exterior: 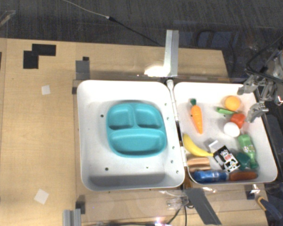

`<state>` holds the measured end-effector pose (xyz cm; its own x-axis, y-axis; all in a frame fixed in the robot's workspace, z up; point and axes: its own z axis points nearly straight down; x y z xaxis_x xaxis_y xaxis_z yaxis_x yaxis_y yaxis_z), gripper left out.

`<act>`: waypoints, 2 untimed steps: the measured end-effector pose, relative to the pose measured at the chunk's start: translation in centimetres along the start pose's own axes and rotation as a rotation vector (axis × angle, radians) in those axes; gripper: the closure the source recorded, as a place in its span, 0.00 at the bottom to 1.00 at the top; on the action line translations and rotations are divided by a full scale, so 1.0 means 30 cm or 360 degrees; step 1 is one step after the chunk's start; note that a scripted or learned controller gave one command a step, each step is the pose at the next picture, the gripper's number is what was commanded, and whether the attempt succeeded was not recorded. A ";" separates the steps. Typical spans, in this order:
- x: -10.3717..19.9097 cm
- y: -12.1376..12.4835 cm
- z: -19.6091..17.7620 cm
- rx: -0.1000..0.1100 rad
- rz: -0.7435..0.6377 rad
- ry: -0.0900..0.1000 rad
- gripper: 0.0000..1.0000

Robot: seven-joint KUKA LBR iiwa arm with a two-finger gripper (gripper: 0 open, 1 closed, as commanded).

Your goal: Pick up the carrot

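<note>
The carrot (196, 118) is orange with a green top and lies in the right bin (270, 147), in the upper left part, pointing toward the near side. My gripper (254, 99) hangs over the bin's upper right corner, well to the right of the carrot. Its fingers stand open with nothing between them.
Around the carrot lie an orange (232, 102), a red tomato (237, 120), a white egg (231, 130), a banana (196, 147), a green bottle (245, 144) and a blue bottle (210, 175). The left bin (89, 126) holds a teal divided plate (136, 128).
</note>
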<state>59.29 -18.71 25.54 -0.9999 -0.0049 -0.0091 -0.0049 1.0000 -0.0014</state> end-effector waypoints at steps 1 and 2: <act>-0.120 0.205 0.385 -0.0008 0.0134 0.0014 0.00; -0.092 0.348 0.554 -0.0003 0.0254 -0.0008 0.00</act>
<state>62.13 -8.27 8.92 -0.9880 0.1541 -0.0139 0.1541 0.9881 0.0021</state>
